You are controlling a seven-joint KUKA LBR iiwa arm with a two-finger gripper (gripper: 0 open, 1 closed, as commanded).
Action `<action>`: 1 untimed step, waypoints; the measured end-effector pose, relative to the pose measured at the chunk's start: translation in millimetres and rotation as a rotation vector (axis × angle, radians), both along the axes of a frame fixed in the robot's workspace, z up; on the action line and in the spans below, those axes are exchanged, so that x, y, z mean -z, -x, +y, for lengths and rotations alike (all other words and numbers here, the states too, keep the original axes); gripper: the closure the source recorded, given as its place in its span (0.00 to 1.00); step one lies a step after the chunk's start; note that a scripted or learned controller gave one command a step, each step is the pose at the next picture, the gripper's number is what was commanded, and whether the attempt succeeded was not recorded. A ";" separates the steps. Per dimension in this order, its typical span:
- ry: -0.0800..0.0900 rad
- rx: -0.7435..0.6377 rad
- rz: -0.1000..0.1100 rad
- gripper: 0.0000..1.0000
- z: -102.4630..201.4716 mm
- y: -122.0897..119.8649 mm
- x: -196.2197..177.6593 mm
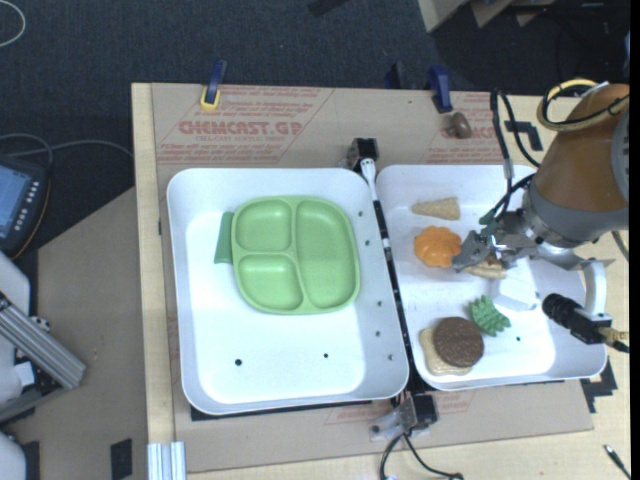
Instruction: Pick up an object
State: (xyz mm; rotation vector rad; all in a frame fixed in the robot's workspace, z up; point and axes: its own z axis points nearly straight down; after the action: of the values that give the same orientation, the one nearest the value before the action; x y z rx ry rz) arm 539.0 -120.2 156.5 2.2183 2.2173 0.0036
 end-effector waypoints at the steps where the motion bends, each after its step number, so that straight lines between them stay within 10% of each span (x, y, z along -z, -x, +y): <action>1: 0.001 0.000 -0.001 1.00 -10.5 -1.9 -50.0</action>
State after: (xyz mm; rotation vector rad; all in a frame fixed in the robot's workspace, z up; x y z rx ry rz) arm 540.9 -130.6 206.5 2.2175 2.2164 0.0043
